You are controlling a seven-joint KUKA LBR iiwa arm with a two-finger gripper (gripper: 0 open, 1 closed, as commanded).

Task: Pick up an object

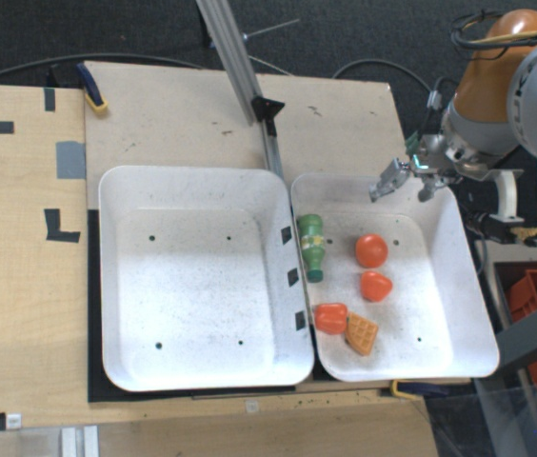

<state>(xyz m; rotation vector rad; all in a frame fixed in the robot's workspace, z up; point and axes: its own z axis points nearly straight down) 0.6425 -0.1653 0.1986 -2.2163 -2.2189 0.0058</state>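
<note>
The right bin point(464, 284) holds a green bottle point(310, 246) lying near its left wall. A round red tomato point(371, 250) and a second red piece point(375, 285) rest in the middle. An orange-red piece point(330, 317) touches a tan waffle point(361, 334) near the front. My gripper point(406, 188) hovers over the bin's far right corner, up and to the right of the tomato. Its fingers are spread open with nothing between them.
The left bin point(116, 255) sits beside the right one, their walls meeting along a strip with black clips. A slanted metal pole point(235, 50) rises behind the bins. The arm's cables point(502, 212) hang off the bench's right side.
</note>
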